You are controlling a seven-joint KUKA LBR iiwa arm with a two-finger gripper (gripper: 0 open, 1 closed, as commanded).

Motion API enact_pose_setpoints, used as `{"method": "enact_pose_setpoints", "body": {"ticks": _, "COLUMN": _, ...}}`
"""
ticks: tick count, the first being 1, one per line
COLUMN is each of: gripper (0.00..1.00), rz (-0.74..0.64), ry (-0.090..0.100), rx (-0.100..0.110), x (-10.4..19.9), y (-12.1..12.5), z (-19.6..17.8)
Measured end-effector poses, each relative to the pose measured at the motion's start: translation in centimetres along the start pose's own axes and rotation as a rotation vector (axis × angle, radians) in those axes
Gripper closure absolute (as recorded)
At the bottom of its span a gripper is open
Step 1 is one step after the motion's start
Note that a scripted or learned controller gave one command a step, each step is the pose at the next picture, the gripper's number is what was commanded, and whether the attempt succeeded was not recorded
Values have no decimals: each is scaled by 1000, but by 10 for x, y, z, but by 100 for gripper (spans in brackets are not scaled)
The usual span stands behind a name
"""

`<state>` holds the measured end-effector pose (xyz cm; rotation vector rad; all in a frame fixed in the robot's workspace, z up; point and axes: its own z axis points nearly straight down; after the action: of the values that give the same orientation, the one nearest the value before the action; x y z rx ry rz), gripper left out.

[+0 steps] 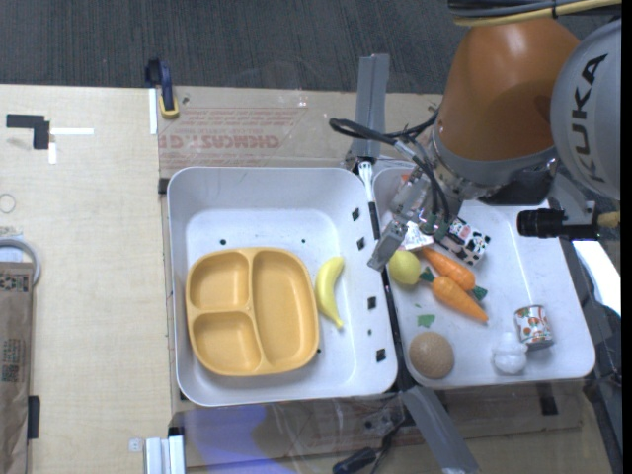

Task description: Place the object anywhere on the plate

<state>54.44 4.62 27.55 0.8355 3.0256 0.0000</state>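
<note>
Bench: pale wooden board under a dark grey floor at 12 o'clock; two shallow white bins sit side by side on it.
Gripper: at the near-left corner of the right bin, just above the lemon; the pictures do not settle whether it is released or clenched, and nothing shows between its tips.
Arm: grey with a broad orange band, entering from 2 o'clock.
Lemon: small yellow fruit directly at 6 o'clock of the gripper, touching or nearly touching it.
Carrots: two orange carrots with green tops, at 4 o'clock of the lemon, lying slantwise side by side.
Dice-like block: white with black spots, at 3 o'clock of the gripper.
Brown ball: round, at 6 o'clock of the lemon, near the front rim.
Can: small tin at 4 o'clock of the carrots; a white object lies just beside it.
Left bin: holds the plate and the banana.
Banana: yellow, just beside the plate's 3 o'clock edge.
Plate: yellow-orange, three compartments, all bare.
</note>
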Motion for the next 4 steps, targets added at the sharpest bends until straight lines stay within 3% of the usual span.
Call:
{"method": "enact_pose_setpoints", "body": {"ticks": 1, "gripper": 0, "rz": 111, "ry": 3, "rx": 3, "x": 19, "y": 102, "z": 94}}
{"method": "enact_pose_setpoints", "body": {"ticks": 2, "gripper": 100, "rz": 112, "ry": 2, "rx": 3, "x": 18, "y": 102, "z": 85}}
{"method": "enact_pose_setpoints", "body": {"ticks": 3, "gripper": 100, "rz": 137, "ry": 3, "rx": 3, "x": 49, "y": 152, "z": 138}}
{"method": "enact_pose_setpoints", "body": {"ticks": 4, "gripper": 100, "rz": 155, "ry": -2, "rx": -6, "x": 97, "y": 154, "z": 182}}
